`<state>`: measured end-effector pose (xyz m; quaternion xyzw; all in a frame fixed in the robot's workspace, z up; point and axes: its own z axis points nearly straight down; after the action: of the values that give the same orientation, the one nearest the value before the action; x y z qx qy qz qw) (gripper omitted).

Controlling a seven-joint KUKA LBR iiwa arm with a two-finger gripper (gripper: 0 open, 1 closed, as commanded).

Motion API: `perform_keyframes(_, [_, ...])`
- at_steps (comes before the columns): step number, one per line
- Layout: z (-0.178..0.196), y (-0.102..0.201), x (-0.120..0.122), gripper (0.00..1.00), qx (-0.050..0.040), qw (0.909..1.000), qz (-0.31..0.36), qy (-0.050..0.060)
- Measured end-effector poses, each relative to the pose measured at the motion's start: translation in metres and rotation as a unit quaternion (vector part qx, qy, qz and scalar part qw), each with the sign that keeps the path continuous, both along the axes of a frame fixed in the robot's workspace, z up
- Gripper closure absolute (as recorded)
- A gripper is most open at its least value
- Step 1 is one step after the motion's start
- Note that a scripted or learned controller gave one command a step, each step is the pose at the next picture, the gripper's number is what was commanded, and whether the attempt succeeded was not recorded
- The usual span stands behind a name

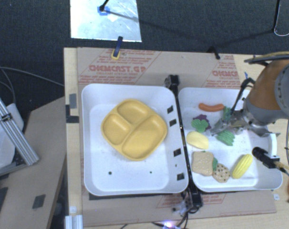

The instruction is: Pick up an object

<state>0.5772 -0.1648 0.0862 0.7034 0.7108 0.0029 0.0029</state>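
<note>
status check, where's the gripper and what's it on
Gripper low in right bin, among toy food. Tips beside green toy and broccoli; grasp unconfirmed. Yellow lemon, corn crowd close.

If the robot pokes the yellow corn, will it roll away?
Probably a little. The corn looks rounded and long, so a sideways push may roll it. It likely won't go far: the bin's rim lies close by, and the cookie sits just left. It looks like toy plastic, so probably stiff and light.
</note>
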Motion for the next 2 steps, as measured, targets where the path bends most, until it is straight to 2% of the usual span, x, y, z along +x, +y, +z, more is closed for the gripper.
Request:
perform_keyframes(1, [-0.002,-0.036,-0.071,0.0,-0.0001,1.0,-0.008,0.006])
perform_keyframes(2, [-0.001,-0.005,-0.013,0.0,-0.0001,1.0,-0.001,0.001])
